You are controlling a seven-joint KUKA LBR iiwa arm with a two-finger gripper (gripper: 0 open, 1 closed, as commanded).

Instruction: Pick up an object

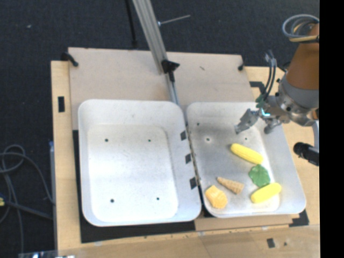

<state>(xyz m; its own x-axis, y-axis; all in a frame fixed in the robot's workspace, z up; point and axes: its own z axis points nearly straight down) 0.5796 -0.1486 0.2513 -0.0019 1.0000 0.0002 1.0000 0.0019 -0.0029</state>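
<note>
Toy food in the right bin [279, 160], gripper [257, 121] poised above its far end.

A yellow corn cob [246, 153] lies mid-bin, its long axis running from upper left to lower right. Below it sit a green leafy piece [259, 175], touching or just beside a yellow oblong piece [265, 193] that slants up to the right. A tan cone [230, 185] points toward the right, and a yellow-orange chunk [216, 197] lies near the front left corner. The gripper's two grey fingers look spread apart with nothing between them, though the view is coarse. The left bin [91, 144] adjoins.
</note>
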